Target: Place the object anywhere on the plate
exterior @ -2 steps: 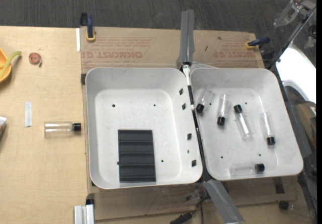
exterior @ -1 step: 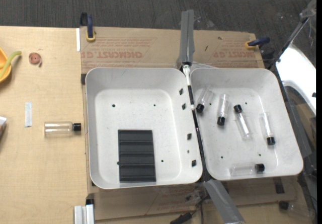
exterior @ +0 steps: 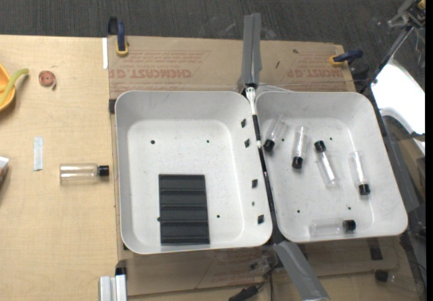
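Five small clear bottles (exterior: 327, 164) lie loose in the right bin (exterior: 379, 124), ready for picking. The dark ribbed plate (exterior: 183, 209) waits flat in the left bin (exterior: 135, 117), nothing on it yet, so no transfer has begun.

plate (exterior: 183, 210) l bin (exterior: 135, 124), vials (exterior: 325, 164) r bin (exterior: 379, 130)

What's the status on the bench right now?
Five clear vials lying loose in right bin. Dark ribbed plate in left bin, nothing on it.
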`<state>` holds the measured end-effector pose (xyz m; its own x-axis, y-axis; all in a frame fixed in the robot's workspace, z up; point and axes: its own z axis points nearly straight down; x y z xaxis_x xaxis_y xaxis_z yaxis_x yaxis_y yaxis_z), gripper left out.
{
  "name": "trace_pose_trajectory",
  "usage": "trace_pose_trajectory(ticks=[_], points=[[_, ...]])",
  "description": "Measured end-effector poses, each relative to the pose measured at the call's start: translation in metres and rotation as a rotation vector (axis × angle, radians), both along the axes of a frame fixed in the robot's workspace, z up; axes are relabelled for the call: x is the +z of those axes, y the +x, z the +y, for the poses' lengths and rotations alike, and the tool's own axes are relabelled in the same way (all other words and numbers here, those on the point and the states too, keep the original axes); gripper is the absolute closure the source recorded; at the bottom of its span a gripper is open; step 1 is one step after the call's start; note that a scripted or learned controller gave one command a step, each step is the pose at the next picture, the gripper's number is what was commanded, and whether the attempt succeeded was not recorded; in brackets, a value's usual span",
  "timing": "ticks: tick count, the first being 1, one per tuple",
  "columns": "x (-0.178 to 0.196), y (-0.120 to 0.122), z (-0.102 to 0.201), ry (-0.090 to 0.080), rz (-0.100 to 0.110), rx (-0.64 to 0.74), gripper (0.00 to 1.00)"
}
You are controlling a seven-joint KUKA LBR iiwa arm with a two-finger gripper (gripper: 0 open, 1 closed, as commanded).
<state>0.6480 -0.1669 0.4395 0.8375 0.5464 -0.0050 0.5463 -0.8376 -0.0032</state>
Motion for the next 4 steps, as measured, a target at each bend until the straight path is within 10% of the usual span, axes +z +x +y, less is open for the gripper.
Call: trace_pose_trajectory(ticks=[1,3,4], points=[[0.001,-0.053,-0.056,-0.001,-0.001,-0.228,0.0],[0.001,-0.01,0.181,-0.002,-0.004,-0.338,0.0],[0.0,-0.059,0.056,-0.004,0.001,-0.354,0.0]])
